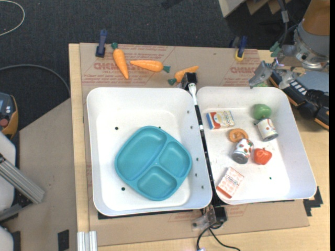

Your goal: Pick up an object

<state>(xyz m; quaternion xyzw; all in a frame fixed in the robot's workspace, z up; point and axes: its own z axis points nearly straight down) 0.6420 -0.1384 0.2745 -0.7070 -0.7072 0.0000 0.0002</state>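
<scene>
The right bin (298, 156) holds several small things: a green ball (261, 110), a tilted tin can (267, 129), a white, red and blue box (220, 119), an orange round piece (237, 135), a second can (242, 151), a red toy fruit (263, 156) and a red-and-white packet (230, 182). My gripper (268, 75) hangs above the far right corner of this bin, beyond the green ball. It is open and nothing sits between its fingers.
A teal divided plate (153, 162) lies in the left bin (99, 140). Three toy carrots (147, 65) rest on the cardboard behind the bins. Blue clamps (101, 43) grip the board's back edge. A black divider strip (199, 124) runs between the bins.
</scene>
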